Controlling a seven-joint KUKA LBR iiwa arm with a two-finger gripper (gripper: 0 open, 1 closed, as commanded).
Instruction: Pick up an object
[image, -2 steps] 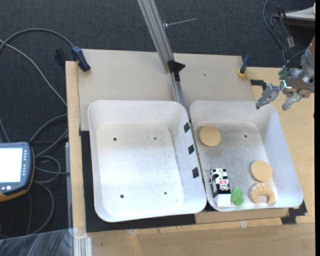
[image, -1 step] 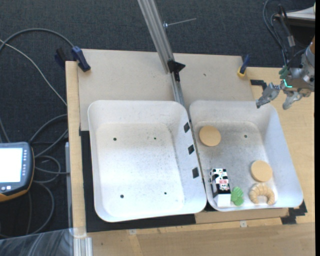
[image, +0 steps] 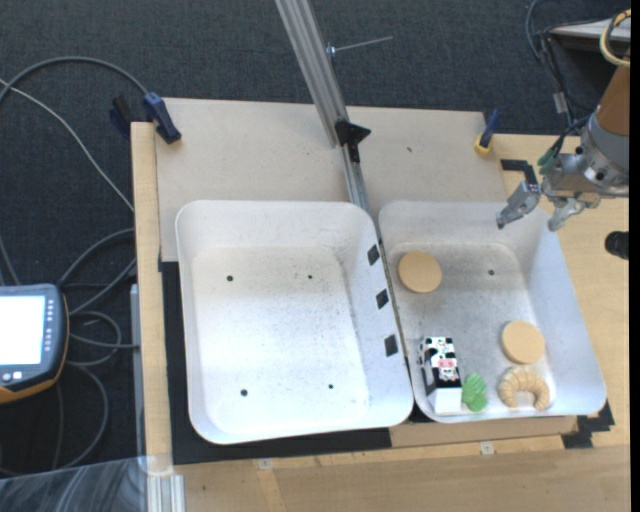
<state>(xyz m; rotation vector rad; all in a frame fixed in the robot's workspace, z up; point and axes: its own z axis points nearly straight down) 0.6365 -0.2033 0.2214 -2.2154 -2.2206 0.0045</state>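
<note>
A: Illumination is even, diffuse and moderately bright; no strong directional source is evident.

B: Shadows are soft, the white bins show no glare, and a handheld screen at left is blown out. Focus is slightly soft throughout, with mild compression grain on the tabletop.

Robotics laboratory workcell: a plywood bench bears 2 white bins, clamped at the corners with blue clamps; loose cables cross dark carpet beside what appears to be a teach pendant.
</note>
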